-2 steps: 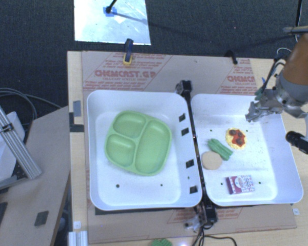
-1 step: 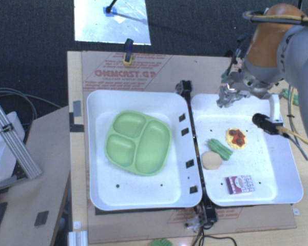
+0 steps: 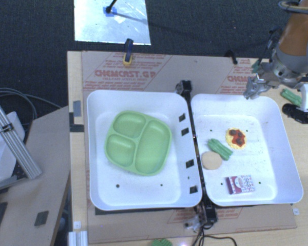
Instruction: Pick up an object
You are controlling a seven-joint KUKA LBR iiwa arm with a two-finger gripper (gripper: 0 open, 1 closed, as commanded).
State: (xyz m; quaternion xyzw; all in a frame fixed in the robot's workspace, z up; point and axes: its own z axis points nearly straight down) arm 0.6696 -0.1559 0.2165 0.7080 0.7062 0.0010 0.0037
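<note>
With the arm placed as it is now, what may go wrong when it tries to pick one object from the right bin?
1. The green piece touches the tan disc, so a grasp may catch or push both.
2. The tan disc and the yellow piece look flat, so fingers may slide over them.
3. The end effector hangs at the right bin's far rim and might clip it when descending.

right bin (image 3: 277, 137) | middle crowded: four small items | edges open

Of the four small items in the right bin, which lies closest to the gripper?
The yellow piece with red topping, in the bin's upper middle. The gripper sits above the bin's far edge; the green piece, tan disc and red-and-white packet all lie farther toward the near side.
</note>
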